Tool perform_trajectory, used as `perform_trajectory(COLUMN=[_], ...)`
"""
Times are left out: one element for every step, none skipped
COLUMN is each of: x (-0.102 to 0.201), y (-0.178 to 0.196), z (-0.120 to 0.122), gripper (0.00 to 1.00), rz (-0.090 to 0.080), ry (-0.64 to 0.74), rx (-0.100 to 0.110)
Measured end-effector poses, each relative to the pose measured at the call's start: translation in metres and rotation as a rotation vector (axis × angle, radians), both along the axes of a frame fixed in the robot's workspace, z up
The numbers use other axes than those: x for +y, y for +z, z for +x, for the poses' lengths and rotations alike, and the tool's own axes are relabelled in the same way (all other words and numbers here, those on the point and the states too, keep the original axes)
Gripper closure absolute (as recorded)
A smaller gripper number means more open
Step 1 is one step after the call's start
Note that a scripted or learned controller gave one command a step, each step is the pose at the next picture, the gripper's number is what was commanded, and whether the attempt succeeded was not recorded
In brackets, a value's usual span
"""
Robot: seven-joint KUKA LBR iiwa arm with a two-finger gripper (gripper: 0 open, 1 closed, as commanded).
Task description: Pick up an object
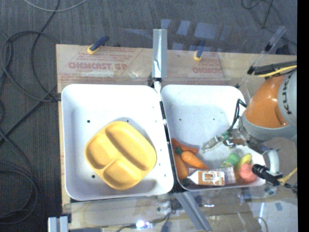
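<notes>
A small bottle (211,177) lay on its side along the right bin's (193,105) near wall, long axis left-right, cap pointing left; its label was unreadable. Carrots (188,157) angled beside it. Above, the gripper (216,142) hovered, its grip impossible to judge. Farther back, the board (96,64) read "CHEMCAST".

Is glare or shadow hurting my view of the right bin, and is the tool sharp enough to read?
Camera view: even light, no harsh glare on the right bin; soft shadow beneath the yellow divided plate in the left bin; reflections on the clear sheet behind the bins; the tool is small and slightly blurred.
</notes>
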State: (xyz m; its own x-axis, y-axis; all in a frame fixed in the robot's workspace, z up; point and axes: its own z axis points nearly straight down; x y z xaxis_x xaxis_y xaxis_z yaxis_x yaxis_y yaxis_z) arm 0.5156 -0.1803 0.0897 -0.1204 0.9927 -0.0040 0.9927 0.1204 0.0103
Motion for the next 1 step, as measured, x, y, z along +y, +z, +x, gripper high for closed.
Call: perform_trajectory(x=[-0.0255], y=[-0.0001], z=[0.0443], gripper=[0.0], rz=[-0.004], ry=[0.175], rx=[0.002])
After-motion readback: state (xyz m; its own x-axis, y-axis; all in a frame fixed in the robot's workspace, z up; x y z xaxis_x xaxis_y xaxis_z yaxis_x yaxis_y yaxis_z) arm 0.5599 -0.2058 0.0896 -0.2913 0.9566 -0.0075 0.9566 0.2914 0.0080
